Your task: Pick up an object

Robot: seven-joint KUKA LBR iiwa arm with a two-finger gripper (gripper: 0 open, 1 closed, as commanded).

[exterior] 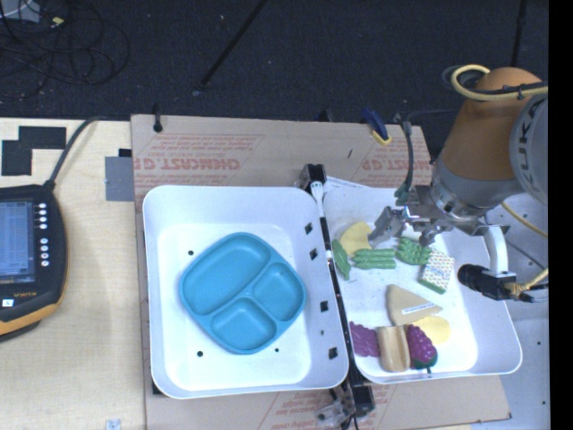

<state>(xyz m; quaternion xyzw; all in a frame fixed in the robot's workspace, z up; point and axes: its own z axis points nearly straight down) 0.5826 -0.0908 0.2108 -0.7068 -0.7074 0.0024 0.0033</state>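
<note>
The right bin (501,352) holds a scatter of toy food. Near its upper middle lie a green pea pod (374,259) and a second green piece (412,253), with a pale yellow piece (355,236) just to the left of them and a small green-and-white checked block (437,271) to the right. Lower down sit a cream wedge of cheese (409,304), a yellow piece (436,330), a tan bread-like piece (393,348) and purple grapes (422,346), with another purple piece (363,338) at the bin's left wall.

The gripper (405,225) hangs low over the green pieces, its grey fingers spread apart, with nothing visibly between them. The arm (488,141) reaches in from the right, its orange band above the wrist.

The left bin (170,213) carries a blue divided plate (242,291). Both bins rest on a cardboard sheet (233,150) on the bench (72,348), and a black-and-orange control pendant (22,253) lies at the far left.
</note>
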